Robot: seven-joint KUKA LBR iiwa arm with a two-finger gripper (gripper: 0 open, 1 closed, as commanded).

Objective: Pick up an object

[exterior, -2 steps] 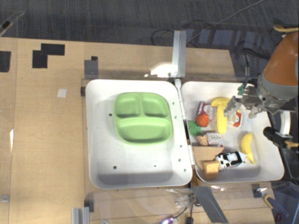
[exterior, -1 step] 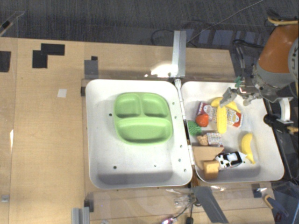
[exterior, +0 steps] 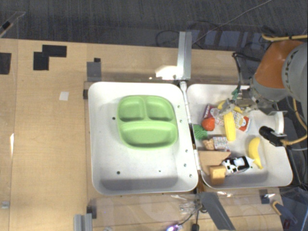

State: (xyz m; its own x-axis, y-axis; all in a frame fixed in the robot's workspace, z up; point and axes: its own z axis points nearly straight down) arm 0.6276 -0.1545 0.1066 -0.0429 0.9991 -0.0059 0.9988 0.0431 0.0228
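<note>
One rigid, light corn cob (exterior: 230,126), likely plastic and slick, is best pinched across its middle; whether the gripper (exterior: 239,99) is open cannot be told.

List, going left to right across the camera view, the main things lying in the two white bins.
Green three-compartment plastic tray → round red-orange tomato → yellow corn cob → yellow banana.
</note>
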